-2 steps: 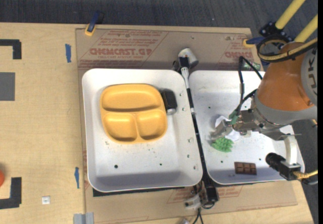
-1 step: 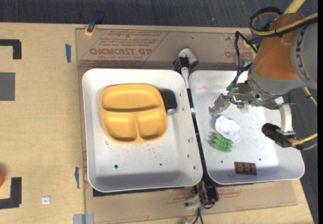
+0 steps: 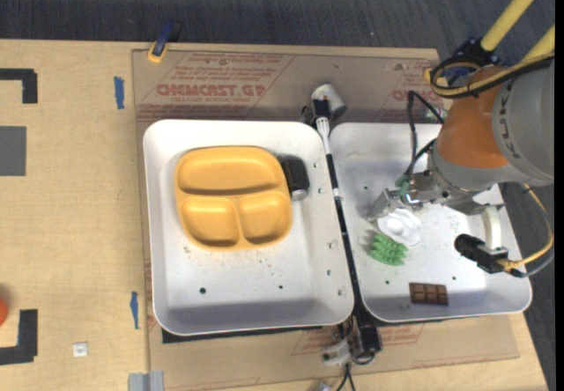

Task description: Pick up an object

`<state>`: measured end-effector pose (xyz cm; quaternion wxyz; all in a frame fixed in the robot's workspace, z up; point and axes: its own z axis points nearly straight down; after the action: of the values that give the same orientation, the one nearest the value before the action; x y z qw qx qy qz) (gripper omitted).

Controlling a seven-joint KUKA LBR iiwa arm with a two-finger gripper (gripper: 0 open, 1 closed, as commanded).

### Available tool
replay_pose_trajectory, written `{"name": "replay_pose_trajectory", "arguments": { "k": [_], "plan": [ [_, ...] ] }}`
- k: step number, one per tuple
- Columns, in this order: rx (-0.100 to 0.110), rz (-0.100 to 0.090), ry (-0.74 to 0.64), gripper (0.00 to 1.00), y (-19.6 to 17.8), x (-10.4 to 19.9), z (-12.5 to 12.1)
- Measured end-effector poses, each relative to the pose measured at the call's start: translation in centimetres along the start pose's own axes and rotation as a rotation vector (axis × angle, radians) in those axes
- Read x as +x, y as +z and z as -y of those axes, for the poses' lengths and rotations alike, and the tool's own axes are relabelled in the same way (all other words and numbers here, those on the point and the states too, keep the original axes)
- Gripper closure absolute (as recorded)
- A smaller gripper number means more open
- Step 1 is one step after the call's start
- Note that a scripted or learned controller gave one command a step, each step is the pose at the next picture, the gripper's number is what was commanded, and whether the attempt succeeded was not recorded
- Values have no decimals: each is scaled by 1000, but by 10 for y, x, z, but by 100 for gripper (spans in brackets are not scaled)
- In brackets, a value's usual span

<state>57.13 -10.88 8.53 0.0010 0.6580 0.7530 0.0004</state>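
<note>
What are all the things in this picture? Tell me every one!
left bin: 1, white, on the bench
right bin: 1, white, beside the left bin
plate: 1, yellow, three sections, in the left bin
black thing: 1, black, left bin, by the plate's right edge
lump: 1, white, right bin
green toy: 1, green, right bin, next to the lump
bar: 1, brown, right bin, near front wall
arm: 1, grey with orange band, from the right
gripper: 1, just above the lump
</note>
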Motion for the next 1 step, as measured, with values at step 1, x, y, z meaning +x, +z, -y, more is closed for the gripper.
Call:
{"name": "replay_pose_trajectory", "arguments": {
  "k": [1],
  "plan": [
    [-2, 0, 1, 100, -10, 0, -1]
  ]
}}
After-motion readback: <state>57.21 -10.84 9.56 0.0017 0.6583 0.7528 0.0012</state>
